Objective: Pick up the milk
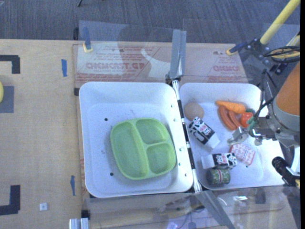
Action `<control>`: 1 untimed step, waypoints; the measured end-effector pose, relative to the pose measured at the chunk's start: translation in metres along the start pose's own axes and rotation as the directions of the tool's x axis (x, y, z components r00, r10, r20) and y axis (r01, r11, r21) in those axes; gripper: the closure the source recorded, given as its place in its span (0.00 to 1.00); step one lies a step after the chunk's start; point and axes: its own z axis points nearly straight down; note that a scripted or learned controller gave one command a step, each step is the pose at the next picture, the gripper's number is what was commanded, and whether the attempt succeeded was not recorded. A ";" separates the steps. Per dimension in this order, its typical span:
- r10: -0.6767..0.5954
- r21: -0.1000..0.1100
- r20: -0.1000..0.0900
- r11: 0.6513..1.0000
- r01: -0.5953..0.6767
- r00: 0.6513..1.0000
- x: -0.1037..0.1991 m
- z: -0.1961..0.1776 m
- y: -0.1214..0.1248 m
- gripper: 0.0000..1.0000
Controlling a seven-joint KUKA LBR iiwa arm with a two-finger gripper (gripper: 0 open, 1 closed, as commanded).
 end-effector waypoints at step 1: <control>-0.052 -0.014 0.004 0.999 0.052 0.999 0.004 0.101 0.000 0.00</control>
